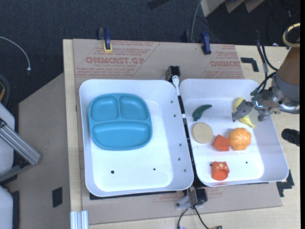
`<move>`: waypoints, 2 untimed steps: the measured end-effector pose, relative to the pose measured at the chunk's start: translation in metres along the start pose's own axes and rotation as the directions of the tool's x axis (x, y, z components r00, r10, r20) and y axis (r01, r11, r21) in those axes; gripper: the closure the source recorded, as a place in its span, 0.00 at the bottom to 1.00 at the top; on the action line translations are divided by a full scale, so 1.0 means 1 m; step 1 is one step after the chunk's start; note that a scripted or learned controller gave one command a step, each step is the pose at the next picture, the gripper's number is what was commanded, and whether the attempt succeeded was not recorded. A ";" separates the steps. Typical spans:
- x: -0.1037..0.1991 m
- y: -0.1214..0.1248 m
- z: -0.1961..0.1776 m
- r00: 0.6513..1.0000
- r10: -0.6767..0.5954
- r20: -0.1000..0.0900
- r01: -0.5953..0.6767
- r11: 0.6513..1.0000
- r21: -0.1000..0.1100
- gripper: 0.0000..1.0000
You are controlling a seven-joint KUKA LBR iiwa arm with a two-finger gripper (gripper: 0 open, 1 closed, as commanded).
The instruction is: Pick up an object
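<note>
Camera view: two white bins (143, 182) on a cardboard-covered bench (143, 56), hand (244, 109) state unclear.

We see even, bright overhead light; the white bins (138, 175) shine with mild glare and cast thin soft shadows. The dark floor (43, 13) stays dim. Focus is slightly soft throughout, grainier toward the edges.

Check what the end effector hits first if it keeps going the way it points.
Probably the yellow banana-like piece right under the end effector in the right bin; depth from this slanted view is unclear.
</note>
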State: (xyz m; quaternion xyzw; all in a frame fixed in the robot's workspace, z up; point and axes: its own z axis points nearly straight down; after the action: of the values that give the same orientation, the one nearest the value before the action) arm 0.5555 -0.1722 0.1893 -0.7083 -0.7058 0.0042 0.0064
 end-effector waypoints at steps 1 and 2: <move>0.001 0.003 -0.008 1.000 -0.004 0.003 0.004 1.000 -0.015 0.00; -0.004 0.004 0.036 1.000 -0.003 0.002 0.003 1.000 -0.010 0.00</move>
State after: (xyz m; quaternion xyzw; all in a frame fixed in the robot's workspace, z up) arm 0.5590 -0.1760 0.1537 -0.7072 -0.7070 0.0013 0.0023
